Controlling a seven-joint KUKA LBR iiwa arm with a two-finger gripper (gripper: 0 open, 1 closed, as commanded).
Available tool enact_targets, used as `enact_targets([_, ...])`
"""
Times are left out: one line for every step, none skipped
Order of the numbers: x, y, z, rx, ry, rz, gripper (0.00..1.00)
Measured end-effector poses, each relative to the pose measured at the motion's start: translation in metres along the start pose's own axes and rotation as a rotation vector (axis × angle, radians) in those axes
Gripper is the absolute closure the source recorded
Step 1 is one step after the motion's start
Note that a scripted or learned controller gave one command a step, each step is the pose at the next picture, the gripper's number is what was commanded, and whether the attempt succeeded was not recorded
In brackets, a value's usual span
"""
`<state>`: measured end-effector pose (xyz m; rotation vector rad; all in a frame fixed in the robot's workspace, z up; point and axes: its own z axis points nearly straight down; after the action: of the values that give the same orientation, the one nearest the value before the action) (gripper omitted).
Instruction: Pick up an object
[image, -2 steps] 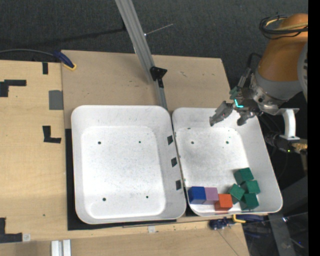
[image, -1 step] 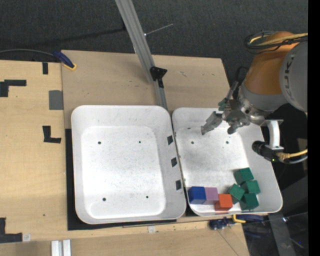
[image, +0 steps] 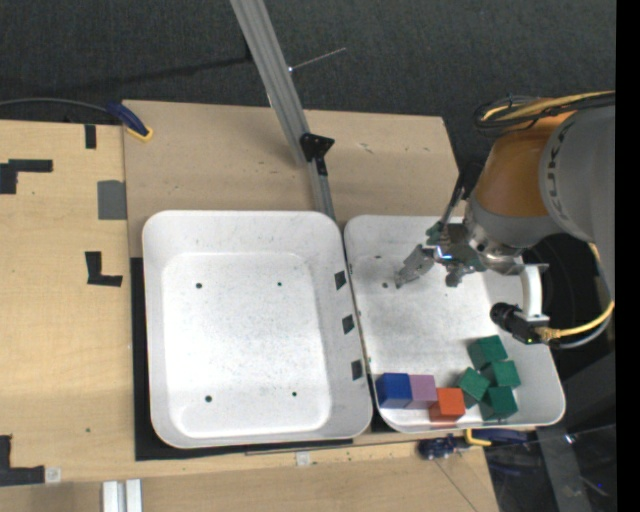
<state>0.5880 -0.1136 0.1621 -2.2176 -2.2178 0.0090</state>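
Table (image: 230, 160): pale wood, carrying two shallow white bins side by side.

Left bin (image: 165, 240): bare white floor with a few dark specks.

Right bin (image: 400, 232): holds every candidate object, all crowded along its near edge, likely where they slid or were dropped. In order from the left: blue block (image: 394, 389), purple block (image: 423, 389) touching it, orange block (image: 449, 402) just beside, then green blocks (image: 492, 375) heaped in the near right corner.

Arm (image: 520, 190): grey with orange band, reaching in from the right over the right bin's far half.

Pincer (image: 432, 267): fingers spread, one slanting left toward the bin floor, nothing between them. It hangs well apart from the blocks, over bare floor.

Status: no object gripped. Judged stage: approach. A pick would call for travel toward the near edge; the tight cluster may leave the fingers little room.
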Motion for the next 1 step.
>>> enact_targets([0.0043,-0.0042,0.0644,0.001,0.001,-0.001,0.00])
